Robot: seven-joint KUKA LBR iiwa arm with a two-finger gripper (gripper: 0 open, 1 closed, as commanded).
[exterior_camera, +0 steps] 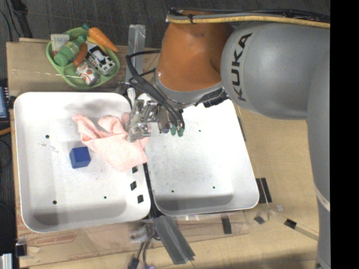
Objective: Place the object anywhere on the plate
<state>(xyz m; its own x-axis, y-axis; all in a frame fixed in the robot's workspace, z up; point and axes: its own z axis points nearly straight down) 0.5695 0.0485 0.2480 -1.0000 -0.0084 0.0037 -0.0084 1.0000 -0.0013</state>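
Hovering over the seam between the two bins: gripper (141,125), low at the right edge of the left bin (33,206).

Item: pink cloth (109,139), crumpled, directly under and left of the jaws, touching them. Whether the jaws are open or closed on it cannot be told.

Item: blue cube (80,157), well left of the jaws, just beside the cloth.

Item: green bowl of toy food (84,58), beyond the jaws, off-bin.

Plate: not identified.

Advice: confirm a firm pinch on a thick fold before lifting; a thin edge would likely slip.
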